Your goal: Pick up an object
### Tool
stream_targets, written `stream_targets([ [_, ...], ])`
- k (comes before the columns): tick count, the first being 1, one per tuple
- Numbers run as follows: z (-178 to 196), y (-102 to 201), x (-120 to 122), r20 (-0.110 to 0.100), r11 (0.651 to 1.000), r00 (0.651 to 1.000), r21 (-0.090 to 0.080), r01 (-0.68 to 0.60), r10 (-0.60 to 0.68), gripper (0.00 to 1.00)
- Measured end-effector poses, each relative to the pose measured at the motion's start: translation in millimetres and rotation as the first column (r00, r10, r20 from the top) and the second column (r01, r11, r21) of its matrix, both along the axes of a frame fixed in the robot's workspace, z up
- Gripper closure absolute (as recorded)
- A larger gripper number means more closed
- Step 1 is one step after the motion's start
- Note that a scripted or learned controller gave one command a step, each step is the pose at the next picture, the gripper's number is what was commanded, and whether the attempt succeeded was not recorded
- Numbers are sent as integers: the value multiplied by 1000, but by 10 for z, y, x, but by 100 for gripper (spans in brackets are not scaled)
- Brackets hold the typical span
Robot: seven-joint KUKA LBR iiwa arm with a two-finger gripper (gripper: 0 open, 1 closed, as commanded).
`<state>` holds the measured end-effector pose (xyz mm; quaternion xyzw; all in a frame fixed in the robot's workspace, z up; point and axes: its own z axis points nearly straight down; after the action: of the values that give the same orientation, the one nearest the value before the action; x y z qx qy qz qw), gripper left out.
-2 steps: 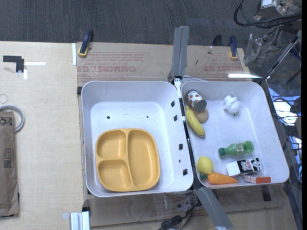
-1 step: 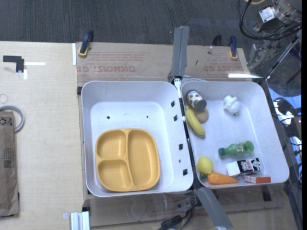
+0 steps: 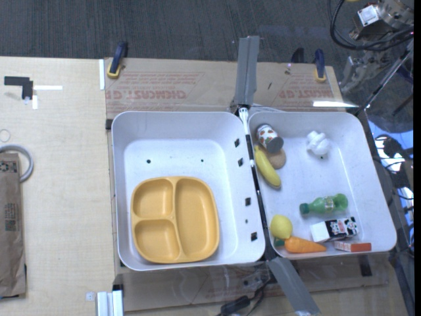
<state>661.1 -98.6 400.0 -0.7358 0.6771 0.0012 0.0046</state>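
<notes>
The right bin [image 3: 368,176] holds several small objects. A banana [image 3: 267,166] lies along its left wall, with a small printed can [image 3: 268,137] and a brown round piece [image 3: 279,159] beside it. A white crumpled item [image 3: 318,143] sits at the back. A green bottle [image 3: 323,205] lies on its side toward the front. At the front edge are a lemon [image 3: 281,226], a carrot [image 3: 304,245], a small black-and-white carton [image 3: 335,228] and a flat red box [image 3: 352,247]. Part of the arm with cables [image 3: 385,5] sits at the top right, beyond the bins.
The left bin [image 3: 177,133] holds a yellow divided plate [image 3: 175,217] in its front half. A grey divider bar [image 3: 247,71] runs between the bins at the back. Cardboard [image 3: 171,84] lies behind them, clipped with blue clamps. A brown paper bag [image 3: 10,222] lies far left.
</notes>
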Motion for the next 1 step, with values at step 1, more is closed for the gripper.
stream_targets([
  [1,107,107,-12,-2,937,937,-5,-349,349,100],
])
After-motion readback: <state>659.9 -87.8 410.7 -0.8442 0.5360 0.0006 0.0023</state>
